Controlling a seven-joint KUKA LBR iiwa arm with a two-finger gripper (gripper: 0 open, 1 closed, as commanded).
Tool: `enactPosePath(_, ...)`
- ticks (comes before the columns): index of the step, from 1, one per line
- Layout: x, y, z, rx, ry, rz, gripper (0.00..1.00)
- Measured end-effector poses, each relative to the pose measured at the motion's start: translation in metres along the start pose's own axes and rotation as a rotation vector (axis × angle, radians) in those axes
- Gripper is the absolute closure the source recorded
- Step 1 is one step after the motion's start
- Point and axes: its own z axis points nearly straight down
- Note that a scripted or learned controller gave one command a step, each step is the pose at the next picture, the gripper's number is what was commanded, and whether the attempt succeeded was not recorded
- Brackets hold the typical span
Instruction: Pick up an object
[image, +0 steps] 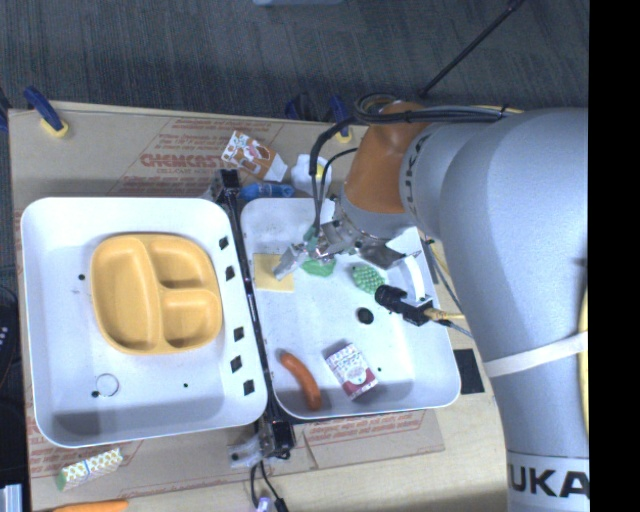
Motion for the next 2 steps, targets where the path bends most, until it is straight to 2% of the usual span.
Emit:
enactPosePath(1, 0.002, 0.030, -0.001, -0.003, -0.003, -0.306, 0.00)
enactPosePath(2, 0.002, 0.030, -0.021, -0.003, -0.003, -0.104, 0.00)
